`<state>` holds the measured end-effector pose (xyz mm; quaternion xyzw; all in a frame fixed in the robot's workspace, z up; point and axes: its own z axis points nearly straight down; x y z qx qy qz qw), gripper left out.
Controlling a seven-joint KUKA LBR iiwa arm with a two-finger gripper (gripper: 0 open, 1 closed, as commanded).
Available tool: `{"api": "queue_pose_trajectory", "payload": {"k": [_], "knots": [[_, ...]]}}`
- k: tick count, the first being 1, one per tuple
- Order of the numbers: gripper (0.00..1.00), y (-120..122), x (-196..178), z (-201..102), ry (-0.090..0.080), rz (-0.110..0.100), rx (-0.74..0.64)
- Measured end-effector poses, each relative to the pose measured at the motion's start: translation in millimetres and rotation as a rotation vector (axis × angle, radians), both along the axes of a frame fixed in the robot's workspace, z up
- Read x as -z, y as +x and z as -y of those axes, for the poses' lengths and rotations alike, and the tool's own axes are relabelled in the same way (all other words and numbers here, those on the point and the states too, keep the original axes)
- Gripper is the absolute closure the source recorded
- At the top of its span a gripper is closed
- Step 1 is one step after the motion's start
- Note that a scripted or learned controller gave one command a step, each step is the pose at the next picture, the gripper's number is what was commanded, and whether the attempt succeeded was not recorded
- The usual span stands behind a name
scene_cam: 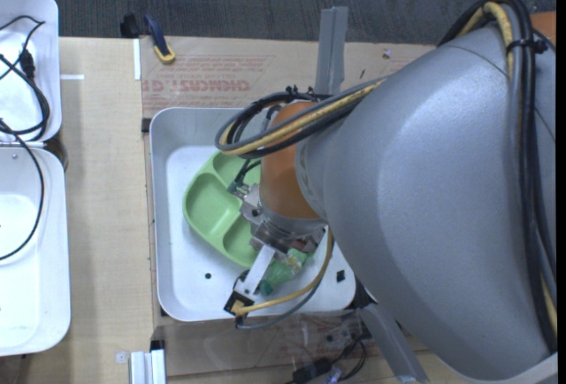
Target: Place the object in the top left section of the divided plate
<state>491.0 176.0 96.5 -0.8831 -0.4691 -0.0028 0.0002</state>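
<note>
Divided plate [215, 205], green, aslant in right bin [177, 285], half under arm [424, 179], grip unreadable.

Right bin [168, 223]: green plate [212, 205] lies flat on the floor, left of centre. We see three sections; its right part is hidden under the arm [424, 196]. The arm comes in from the right and covers most of the bin's right half, with the orange band [283, 174] over the plate's right edge. The gripper [281, 251] sits low over the plate's lower right rim. A small green item [290, 271] shows just below it; we cannot tell whether it is held.

Left bin [44, 320]: black cable [26, 121] loops across it. Cardboard [212, 68] with red print lies behind the right bin, with a blue-and-yellow clamp [159, 42] at its left corner.
</note>
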Motion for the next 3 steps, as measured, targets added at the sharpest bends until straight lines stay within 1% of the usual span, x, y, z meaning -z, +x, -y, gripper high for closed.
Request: {"api": "queue_pose_trajectory", "payload": {"k": [1,2,3], "knots": [[1.0,14.1,-289.9,58.6,-0.007,-0.009,-0.118],[1.0,53.9,-284.5,70.7,-0.007,-0.009,-0.169],[1.0,56.8,-256.3,117.4,-0.006,-0.01,-0.423]]}}
